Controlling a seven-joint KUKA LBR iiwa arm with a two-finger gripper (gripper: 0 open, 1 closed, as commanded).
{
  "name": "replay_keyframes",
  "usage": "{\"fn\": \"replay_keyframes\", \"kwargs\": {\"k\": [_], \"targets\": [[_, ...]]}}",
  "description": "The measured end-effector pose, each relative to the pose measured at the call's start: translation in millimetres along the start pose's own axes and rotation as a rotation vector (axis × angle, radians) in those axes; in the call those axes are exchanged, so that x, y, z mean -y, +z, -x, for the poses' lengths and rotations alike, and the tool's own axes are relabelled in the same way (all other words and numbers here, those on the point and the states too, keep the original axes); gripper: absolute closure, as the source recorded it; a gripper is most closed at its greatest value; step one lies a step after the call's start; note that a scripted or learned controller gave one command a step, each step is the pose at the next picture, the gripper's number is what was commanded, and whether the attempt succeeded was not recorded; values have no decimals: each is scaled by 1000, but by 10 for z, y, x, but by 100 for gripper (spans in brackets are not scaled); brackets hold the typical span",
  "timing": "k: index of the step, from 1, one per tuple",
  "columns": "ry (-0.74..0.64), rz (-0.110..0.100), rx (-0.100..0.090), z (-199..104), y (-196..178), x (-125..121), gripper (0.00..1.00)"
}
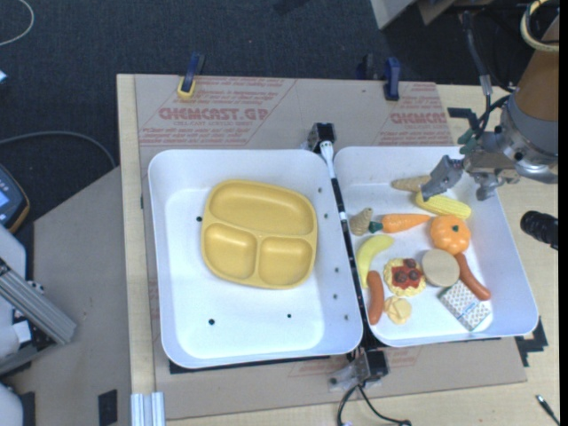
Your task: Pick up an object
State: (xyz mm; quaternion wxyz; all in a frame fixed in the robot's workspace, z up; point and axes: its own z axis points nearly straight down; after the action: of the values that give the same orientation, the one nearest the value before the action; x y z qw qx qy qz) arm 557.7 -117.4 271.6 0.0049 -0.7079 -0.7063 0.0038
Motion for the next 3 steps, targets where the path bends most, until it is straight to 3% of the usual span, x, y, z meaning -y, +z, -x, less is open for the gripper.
{"fn": "replay_keyframes", "kwargs": {"k": [1, 3], "targets": [[-2, 13, 2, -2, -68, -19, 0], [-2, 6, 0, -14, 786, -29, 0]]}}
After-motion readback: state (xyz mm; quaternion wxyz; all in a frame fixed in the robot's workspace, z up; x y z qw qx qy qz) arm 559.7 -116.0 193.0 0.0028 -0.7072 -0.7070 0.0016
